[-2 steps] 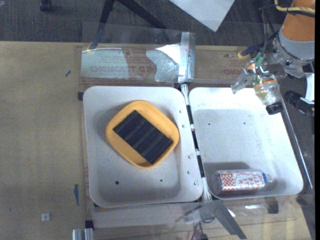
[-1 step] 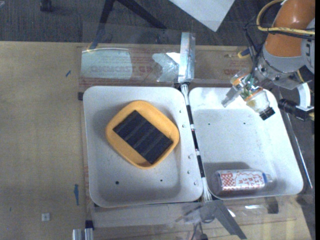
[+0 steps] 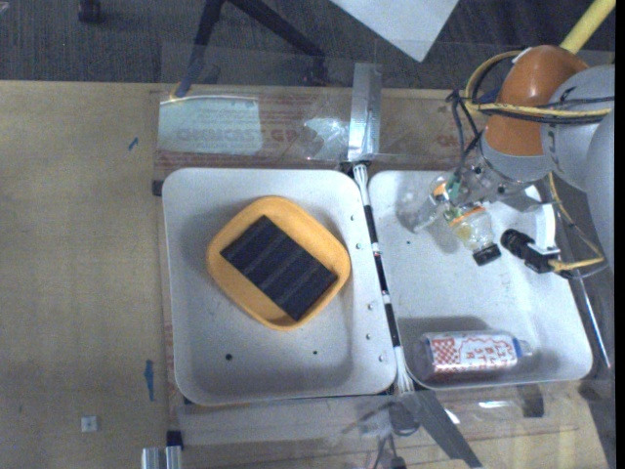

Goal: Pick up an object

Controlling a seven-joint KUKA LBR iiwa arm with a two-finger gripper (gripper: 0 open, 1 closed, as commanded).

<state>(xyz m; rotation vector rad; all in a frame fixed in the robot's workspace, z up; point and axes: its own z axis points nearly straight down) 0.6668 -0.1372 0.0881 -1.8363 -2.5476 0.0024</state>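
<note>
My claw (image 3: 451, 201) is down in the right bin (image 3: 547, 320), in its far-left part, close to the far wall. I can't tell how far open it is: there's glare and clutter at the tip, and I can't confirm anything is gripped.

3 candidate objects across the 2 bins:
1. Small clear bottle (image 3: 471, 229) with a dark cap, lying tilted just beside the claw on its near side, cap end toward the bin's near-right. Can't say whether it's touching the claw.
2. Red-and-white tube (image 3: 472, 352), on its side along the right bin's near wall, well apart from the claw.
3. Yellow pad (image 3: 278, 262) with a black ribbed panel on top, in the middle of the left bin (image 3: 195, 340), sitting diagonal to the walls.

There's also a pale see-through lump (image 3: 418, 211) just left of the claw. Possibly crumpled plastic, but it's too washed out to call.
</note>
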